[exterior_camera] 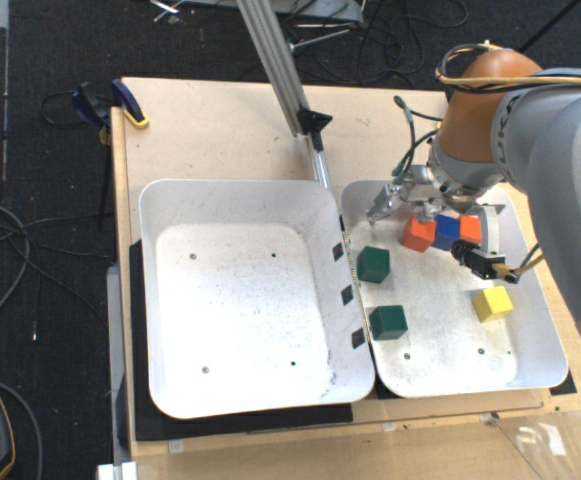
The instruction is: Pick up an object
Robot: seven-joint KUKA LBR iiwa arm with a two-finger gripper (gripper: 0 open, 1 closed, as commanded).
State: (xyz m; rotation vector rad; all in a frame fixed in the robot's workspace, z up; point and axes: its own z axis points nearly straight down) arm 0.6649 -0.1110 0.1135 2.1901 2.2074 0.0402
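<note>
Blocks are sitting in the right bin (530,363), and I am watching the gripper (425,206) hanging over that bin's far part, just above an orange block (419,234). I cannot tell from here how the gripper is set, nor whether it is touching anything. Right of the orange block a blue block (447,229) is lying against it, with another orange piece (470,230) touching the blue one on its right side. Nearer and to the left, one green block (373,265) is resting beside the bin's left wall, and a second green block (388,321) is lying nearer still. A yellow block (492,303) is sitting toward the right. The left bin (170,203) is lying alongside.
</note>
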